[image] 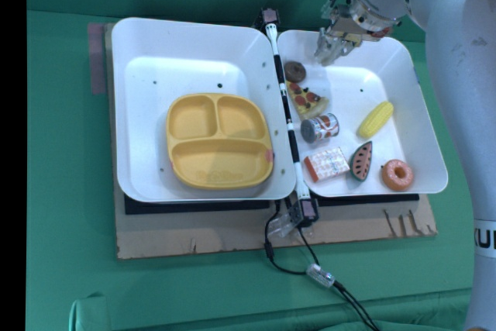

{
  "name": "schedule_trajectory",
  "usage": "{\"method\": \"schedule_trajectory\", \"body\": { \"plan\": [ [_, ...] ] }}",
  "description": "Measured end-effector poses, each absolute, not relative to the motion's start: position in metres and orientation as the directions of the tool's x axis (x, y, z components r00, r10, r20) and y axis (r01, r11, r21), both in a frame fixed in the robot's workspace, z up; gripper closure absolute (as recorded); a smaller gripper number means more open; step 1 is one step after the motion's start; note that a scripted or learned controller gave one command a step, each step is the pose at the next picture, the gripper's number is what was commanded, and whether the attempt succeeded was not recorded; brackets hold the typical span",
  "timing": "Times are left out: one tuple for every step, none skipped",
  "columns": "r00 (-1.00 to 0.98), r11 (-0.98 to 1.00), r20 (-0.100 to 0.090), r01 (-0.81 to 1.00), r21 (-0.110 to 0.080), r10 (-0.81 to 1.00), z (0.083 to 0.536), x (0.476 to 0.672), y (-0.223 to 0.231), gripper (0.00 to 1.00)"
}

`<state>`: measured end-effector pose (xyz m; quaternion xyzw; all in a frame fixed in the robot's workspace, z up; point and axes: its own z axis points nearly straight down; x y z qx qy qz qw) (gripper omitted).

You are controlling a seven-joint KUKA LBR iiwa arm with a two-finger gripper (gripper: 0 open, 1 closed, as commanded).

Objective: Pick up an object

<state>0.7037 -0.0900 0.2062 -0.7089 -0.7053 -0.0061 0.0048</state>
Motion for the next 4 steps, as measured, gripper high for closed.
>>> {"method": "schedule_trajectory", "body": {
  "plan": [
    [0.006,-0.006,0.012,1.000,0.002,1.000,0.206,0.704,-0.092,0.00],
    [0.010,-0.010,0.012,1.000,0.016,1.000,0.225,0.707,-0.092,1.00],
    [0.009,-0.010,0.011,1.000,0.016,1.000,0.225,0.707,-0.092,0.00],
    [0.000,0.000,0.003,1.000,-0.002,1.000,0.193,0.703,-0.093,0.00]
  ]
}}
